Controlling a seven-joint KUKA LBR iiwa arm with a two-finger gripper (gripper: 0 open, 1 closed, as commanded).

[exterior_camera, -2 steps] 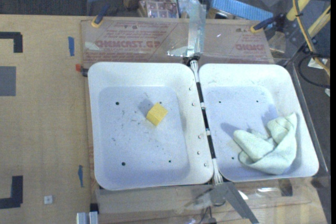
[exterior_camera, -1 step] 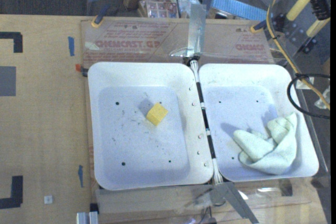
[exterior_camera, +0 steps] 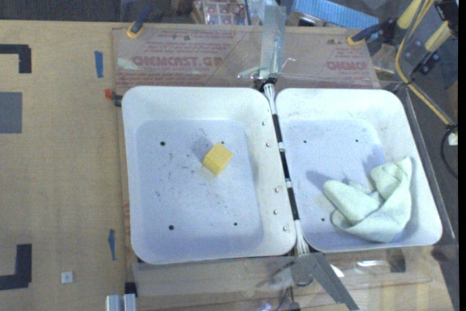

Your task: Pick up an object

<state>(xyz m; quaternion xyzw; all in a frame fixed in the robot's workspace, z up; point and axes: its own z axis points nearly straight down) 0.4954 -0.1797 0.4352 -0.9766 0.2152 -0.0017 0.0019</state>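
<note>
Yellow block [exterior_camera: 217, 159]: a small cube lying in the left bin [exterior_camera: 132, 156], a little above the middle of its floor, turned cornerwise to the bin's walls, touching nothing else

Cloth [exterior_camera: 373, 204]: a pale green, crumpled piece in the right bin [exterior_camera: 342, 95], bunched into the near right corner, one fold reaching up along the right wall and another stretching left across the floor

Bins: two shallow white trays side by side, their inner rims meeting along a seam that runs from top to bottom of the view; both floors are scuffed and carry a few small dark dots

Gripper: whether spread or pressed together cannot be told

Metal strip [exterior_camera: 271, 47]: stands at the far end of the seam between the bins

Cardboard [exterior_camera: 182, 59]: a brown printed sheet lying flat behind both bins, held at its left corner by a clamp [exterior_camera: 135, 30] with a yellow handle

Bench [exterior_camera: 58, 156]: light wood, with black angle marks near its left edge and short pieces of blue tape [exterior_camera: 98, 63] left of the bins

Background: boxes and loose packaging beyond the far edge of the bench
</note>
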